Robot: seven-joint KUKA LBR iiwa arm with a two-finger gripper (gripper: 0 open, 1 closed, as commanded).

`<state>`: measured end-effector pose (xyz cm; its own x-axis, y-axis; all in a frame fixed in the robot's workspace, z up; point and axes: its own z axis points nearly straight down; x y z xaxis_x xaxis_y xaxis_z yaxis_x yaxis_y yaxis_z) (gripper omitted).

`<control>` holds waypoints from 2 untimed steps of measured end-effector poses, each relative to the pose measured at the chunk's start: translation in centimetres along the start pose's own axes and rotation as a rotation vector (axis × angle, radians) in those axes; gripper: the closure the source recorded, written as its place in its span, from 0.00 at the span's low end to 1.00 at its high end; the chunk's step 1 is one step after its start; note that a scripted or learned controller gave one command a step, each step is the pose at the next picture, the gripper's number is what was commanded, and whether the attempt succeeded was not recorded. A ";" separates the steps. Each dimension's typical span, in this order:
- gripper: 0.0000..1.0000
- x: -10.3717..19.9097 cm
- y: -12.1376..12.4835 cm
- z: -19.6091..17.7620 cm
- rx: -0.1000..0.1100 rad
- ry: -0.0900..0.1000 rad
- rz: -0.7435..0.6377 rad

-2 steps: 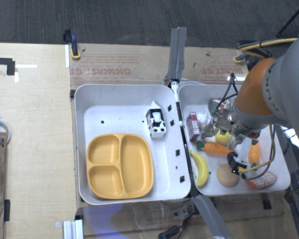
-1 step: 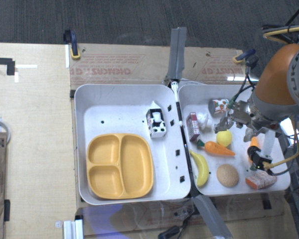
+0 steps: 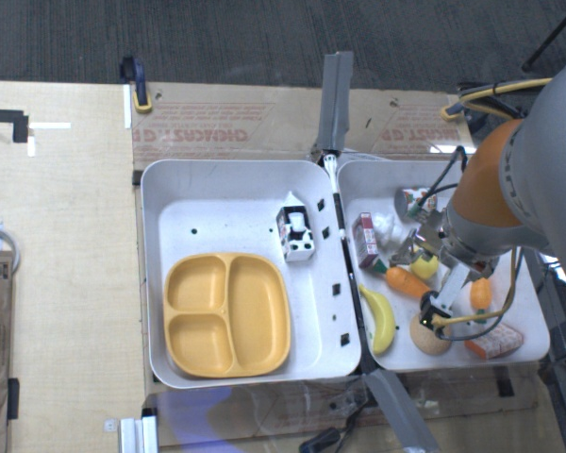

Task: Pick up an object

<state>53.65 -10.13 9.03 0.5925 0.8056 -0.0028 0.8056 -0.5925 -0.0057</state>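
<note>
The gripper (image 3: 417, 245) is low in the right bin (image 3: 373, 182), just above a smooth orange carrot (image 3: 406, 281), near a curved banana (image 3: 381, 321) and a flat red box (image 3: 366, 239). I cannot tell if it is open or closed. The left bin (image 3: 217, 206) has a glossy yellow divided plate (image 3: 228, 311).

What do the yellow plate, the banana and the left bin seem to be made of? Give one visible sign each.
Plate: likely moulded plastic, matte; even yellow colour, rounded compartments. Banana: probably a plastic toy, though real fruit cannot be ruled out; smooth, uniform skin. Left bin: seemingly white plastic, slightly glossy; rounded corners, soft reflections.
</note>
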 end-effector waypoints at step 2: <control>1.00 5.2 4.2 -10.1 -0.003 0.000 0.130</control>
<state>60.22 -8.42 19.09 0.6916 0.7222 -0.0036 0.7222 -0.6916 -0.0021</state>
